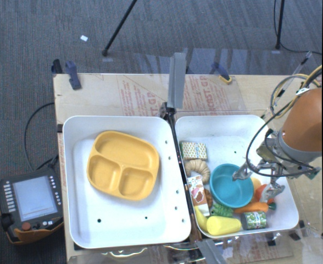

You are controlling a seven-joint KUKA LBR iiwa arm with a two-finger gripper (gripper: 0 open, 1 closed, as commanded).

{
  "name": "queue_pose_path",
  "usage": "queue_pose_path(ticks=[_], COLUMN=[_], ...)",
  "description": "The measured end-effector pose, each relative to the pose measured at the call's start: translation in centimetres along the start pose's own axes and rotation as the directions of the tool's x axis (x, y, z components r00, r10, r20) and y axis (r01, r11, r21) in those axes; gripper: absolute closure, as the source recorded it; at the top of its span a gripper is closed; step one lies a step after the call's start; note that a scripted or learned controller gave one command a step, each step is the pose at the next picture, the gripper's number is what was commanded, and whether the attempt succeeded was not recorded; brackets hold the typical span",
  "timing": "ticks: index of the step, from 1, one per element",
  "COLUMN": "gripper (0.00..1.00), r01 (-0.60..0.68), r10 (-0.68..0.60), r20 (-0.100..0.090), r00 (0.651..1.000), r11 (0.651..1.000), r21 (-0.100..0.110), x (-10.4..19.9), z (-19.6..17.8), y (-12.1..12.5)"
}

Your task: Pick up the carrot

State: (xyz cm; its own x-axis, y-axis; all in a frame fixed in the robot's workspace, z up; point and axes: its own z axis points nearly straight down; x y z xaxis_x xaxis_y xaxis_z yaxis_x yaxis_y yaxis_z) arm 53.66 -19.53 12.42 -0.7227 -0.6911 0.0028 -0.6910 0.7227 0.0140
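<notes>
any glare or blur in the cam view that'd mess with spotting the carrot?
Camera view: even, soft lighting; the white bins are bright but not blown out. The carrot is small yet clearly orange, beside the blue bowl. The hand looks soft and hard to resolve.

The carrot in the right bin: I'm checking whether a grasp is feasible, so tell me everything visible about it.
The carrot is a small orange piece, smooth like plastic toy food, lying flat and roughly crosswise near the right bin's front right corner. It lies just below the blue bowl, above a small green-labelled can, with a green item at its left end; whether they touch is unclear. The gripper hangs just above it, partly covering its right end.
</notes>
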Motion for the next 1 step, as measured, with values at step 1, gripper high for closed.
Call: queue_pose_path(ticks=[1], gripper=[0.00], r01=[-0.347], r10=[0.346], r20=[0.023], r00=[0.938], r11=[0.938], r21=[0.021], x=[3.40], z=[0.60], y=[0.99])
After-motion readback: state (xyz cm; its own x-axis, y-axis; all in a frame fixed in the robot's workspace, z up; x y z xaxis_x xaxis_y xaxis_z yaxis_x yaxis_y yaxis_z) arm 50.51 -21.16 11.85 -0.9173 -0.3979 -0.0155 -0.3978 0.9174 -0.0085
